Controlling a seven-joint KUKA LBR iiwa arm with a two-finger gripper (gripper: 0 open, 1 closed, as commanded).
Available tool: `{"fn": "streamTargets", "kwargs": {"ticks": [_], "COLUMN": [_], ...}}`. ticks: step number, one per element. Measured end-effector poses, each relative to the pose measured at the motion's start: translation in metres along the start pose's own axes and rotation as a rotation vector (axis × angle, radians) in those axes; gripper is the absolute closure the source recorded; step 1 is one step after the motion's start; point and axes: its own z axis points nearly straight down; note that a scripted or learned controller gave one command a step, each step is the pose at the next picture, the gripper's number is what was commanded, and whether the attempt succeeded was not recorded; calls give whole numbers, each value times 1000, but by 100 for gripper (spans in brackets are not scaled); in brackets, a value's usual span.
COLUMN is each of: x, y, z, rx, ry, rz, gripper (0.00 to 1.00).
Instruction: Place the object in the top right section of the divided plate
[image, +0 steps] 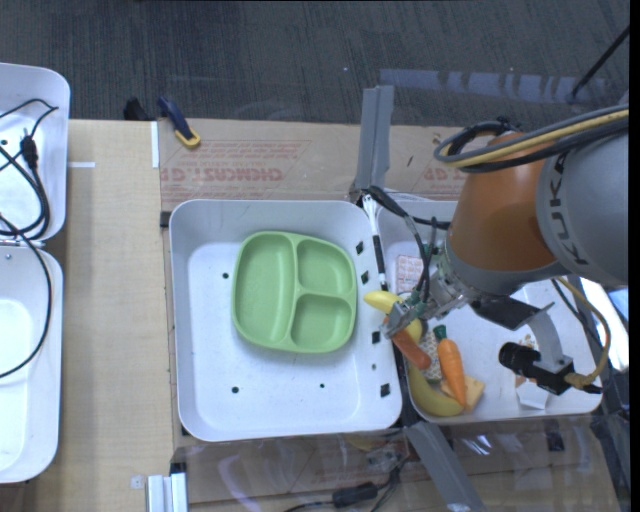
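The gripper (405, 318) is hanging low over the left edge of the right bin (560, 410), just right of the frame's centre. A small yellow object (381, 299) is sitting at its fingertips, touching them, but whether it is clamped between the fingers or merely lying against them cannot be told, nor how far apart the jaws are standing.

The arm (530, 215) is reaching in from the right side of the frame, its orange band bulking above the wrist, with the wrist angling down and to the left toward the wall between the two bins.

The green divided plate (295, 291) is lying in the left bin (270, 400), a little left of the frame's centre, well apart from the gripper. Its sections are holding nothing.

Just below the gripper, in the right bin, a carrot (452, 368) is lying across a banana (437, 401), with a reddish piece (411, 349) beside them.
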Motion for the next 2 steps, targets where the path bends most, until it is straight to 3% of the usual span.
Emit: {"fn": "streamTargets", "kwargs": {"ticks": [1, 2], "x": [47, 47], "y": [34, 34], "z": [0, 0], "rx": [-2, -2], "ry": [-2, -2], "rz": [-167, -167], "gripper": [100, 0]}}
